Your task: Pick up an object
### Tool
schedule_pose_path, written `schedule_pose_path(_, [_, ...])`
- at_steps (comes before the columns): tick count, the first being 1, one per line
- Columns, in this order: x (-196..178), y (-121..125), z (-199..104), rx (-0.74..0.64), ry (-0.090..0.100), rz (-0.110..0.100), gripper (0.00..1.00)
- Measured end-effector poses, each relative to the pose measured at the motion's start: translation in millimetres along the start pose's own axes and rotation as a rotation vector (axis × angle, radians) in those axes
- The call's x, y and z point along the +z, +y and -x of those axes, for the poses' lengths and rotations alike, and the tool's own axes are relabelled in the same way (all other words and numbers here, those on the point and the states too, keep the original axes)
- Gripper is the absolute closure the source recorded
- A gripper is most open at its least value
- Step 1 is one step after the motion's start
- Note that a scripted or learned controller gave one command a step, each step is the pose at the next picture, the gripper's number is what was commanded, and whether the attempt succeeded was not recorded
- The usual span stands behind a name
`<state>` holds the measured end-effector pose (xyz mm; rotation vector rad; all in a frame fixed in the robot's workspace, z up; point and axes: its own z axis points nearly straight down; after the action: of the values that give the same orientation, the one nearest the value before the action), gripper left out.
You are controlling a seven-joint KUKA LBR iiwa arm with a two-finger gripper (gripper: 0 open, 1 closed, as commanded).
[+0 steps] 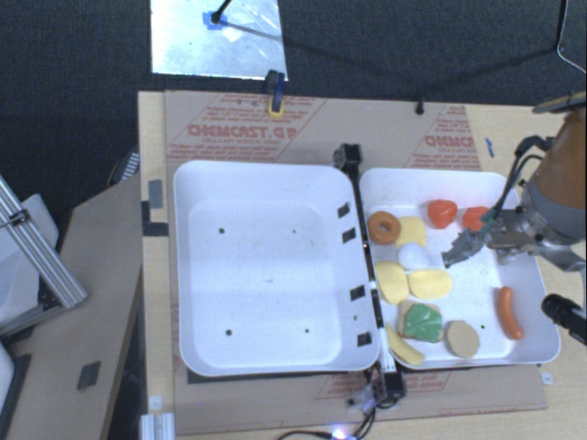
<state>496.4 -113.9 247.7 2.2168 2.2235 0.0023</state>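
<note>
Two bins: left bin [266, 264] and right bin [477, 186], touching side by side on the bench
Toy food: all in the right bin; doughnut [383, 227], tomato [442, 212], white egg [414, 257], sausage [508, 313], green piece [422, 322], round biscuit [462, 338]
Gripper [459, 248]: low over the right bin's middle, reaching from the right; nothing seen between its fingers
Nearest: tomato just above-left of it; egg just beside it (to the left)
Opening: cannot tell; dark and blurred

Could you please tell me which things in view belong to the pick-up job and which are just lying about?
Job:
gripper
right bin
doughnut
red piece
sausage
green piece
tan disc

Lying about:
left bin
yellow clamp
metal sheet
</note>
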Motion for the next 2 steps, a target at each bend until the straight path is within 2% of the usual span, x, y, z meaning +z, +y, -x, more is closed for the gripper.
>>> schedule_pose_path(1, [84,27,59,0.005,-0.001,-0.007,0.00])
schedule_pose_path(2, [159,72,58,-0.001,0.001,-0.005,0.00])
